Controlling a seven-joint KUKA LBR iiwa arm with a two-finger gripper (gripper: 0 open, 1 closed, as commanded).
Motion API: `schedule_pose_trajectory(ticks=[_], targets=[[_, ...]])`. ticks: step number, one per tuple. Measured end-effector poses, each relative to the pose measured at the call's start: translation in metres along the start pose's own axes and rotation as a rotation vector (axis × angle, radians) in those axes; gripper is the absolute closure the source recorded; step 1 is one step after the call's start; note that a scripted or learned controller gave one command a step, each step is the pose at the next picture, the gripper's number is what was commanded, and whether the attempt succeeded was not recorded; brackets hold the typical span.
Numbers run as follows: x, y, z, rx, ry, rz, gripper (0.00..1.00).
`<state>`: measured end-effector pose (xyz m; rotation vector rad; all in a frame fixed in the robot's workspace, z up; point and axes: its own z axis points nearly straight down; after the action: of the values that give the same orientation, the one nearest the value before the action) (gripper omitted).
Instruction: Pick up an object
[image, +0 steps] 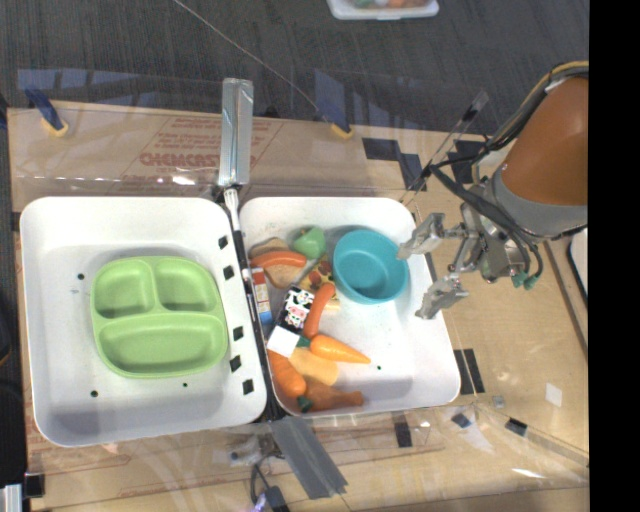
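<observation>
The right bin (425, 340) holds a pile of toy food along its left side. A blue cup (370, 264) lies near the bin's back right. An orange carrot (338, 349) rests mid-pile, next to a black-and-white box (296, 307), a green item (309, 241) and a hot dog (279, 262). More orange pieces (290, 378) sit at the front left corner. My gripper (430, 268) hovers over the bin's right rim, just right of the blue cup. Its fingers are spread apart with nothing between them.
The left bin (50, 260) carries a green divided plate (158, 315). A metal post (236, 130) stands at the back between the bins. Cables trail from the wrist (500, 255) on the right. A tray (384, 8) lies at the top edge.
</observation>
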<state>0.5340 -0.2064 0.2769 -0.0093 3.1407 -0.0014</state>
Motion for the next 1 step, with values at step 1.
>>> schedule_pose_trajectory(ticks=[1], targets=[[0.0053, 0.0066, 0.1176, -0.002, 0.008, 0.394, 0.0]])
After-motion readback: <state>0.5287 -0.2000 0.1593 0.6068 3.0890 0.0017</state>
